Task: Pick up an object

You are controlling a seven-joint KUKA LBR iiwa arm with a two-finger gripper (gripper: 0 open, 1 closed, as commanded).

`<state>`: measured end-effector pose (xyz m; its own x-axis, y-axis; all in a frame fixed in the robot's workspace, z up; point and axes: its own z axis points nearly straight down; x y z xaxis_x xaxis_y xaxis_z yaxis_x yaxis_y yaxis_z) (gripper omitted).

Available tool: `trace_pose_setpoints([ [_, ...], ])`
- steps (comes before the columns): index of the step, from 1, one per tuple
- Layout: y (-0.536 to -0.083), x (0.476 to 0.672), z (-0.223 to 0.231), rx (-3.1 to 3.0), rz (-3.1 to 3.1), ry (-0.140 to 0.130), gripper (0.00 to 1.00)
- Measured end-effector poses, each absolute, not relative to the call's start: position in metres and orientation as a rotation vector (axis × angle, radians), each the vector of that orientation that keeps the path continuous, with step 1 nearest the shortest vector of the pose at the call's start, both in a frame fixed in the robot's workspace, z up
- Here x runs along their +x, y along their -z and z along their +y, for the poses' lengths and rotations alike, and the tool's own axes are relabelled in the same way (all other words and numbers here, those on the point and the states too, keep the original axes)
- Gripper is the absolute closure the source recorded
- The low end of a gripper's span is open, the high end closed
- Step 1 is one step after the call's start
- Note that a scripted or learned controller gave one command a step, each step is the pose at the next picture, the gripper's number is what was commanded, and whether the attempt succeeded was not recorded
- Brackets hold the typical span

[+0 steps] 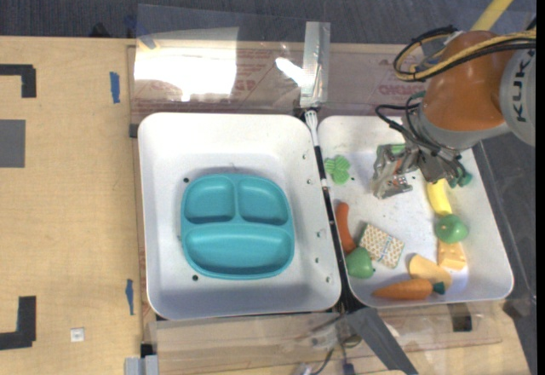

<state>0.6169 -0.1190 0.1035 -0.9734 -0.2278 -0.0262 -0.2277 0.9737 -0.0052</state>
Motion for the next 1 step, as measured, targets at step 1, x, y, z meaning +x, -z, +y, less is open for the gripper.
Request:
trace_pose_setpoints([
  [1,-0.1382,0.6692,-0.1672,-0.342,3.111,0.005,1.0],
])
